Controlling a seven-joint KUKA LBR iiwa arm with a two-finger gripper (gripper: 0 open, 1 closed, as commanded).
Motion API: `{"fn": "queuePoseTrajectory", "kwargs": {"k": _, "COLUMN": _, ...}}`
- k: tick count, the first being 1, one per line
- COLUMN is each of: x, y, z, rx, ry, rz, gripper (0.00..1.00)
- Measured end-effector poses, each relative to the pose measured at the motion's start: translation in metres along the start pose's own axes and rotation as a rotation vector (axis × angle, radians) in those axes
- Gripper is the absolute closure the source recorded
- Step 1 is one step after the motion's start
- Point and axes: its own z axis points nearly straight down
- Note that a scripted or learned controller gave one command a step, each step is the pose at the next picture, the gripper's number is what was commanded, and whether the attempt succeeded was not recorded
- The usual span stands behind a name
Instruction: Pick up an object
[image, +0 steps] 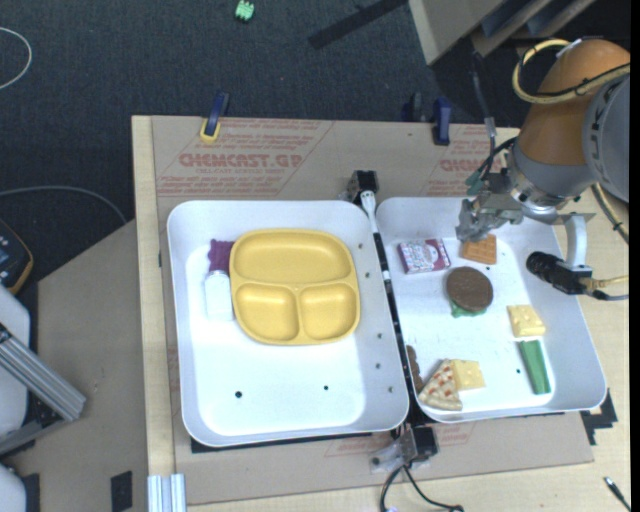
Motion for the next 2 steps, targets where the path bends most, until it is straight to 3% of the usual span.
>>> {"fn": "queuePoseTrajectory", "kwargs": {"k": 1, "x": 0.0, "y": 0.002, "z": -0.055, "rx": -0.001, "ry": 0.0, "rz": -0.001, "gripper": 1.0}}
{"fn": "queuePoseTrajectory", "kwargs": {"k": 2, "x": 0.058, "y": 0.013, "z": -0.064, "rx": 0.003, "ry": 0.003, "rz": -0.005, "gripper": 1.0}}
